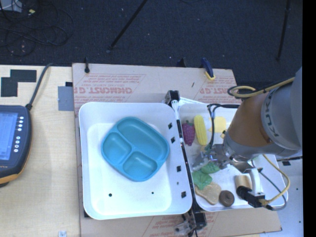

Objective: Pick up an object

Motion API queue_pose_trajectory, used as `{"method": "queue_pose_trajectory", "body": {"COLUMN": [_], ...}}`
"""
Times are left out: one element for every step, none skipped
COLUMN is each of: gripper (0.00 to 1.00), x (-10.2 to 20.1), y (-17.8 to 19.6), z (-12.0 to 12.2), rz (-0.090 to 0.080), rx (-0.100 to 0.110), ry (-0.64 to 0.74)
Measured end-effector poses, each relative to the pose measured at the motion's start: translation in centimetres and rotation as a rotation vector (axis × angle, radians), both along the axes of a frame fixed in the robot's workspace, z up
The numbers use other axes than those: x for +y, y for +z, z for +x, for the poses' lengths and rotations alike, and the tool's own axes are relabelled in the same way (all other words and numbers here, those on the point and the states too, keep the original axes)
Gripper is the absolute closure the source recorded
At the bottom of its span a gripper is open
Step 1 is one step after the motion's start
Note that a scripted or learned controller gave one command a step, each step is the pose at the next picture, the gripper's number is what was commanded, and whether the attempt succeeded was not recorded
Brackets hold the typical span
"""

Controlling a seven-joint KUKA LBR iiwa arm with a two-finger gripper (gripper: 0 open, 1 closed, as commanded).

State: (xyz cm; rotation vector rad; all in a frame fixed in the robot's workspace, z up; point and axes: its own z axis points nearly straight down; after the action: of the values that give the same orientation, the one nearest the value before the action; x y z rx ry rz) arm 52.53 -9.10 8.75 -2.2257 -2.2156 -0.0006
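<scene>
From the camera view we see two white bins side by side on the tabletop point(49, 88). The left bin point(94, 191) holds a blue divided plate point(134, 148), lying flat near its middle. The right bin point(281, 184) holds small toy foods: a yellow corn cob point(200, 129) by a purple piece point(188, 132) at the far end, a green piece point(202, 177), a tan slice point(210, 192) and a dark brown round piece point(226, 198) at the near end. The arm point(266, 122) reaches in from the right over this bin. Its end effector point(211, 156) sits low among the items, just above the green piece and below the corn; we cannot tell how it stands or whether it grips anything.
</scene>
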Motion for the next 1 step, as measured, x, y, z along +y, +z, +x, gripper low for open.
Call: {"method": "queue_pose_trajectory", "body": {"gripper": [0.00], "x": [-1.57], "y": [0.11], "z": [-1.24], "rz": [0.001], "rx": [0.000], "ry": [0.003]}}
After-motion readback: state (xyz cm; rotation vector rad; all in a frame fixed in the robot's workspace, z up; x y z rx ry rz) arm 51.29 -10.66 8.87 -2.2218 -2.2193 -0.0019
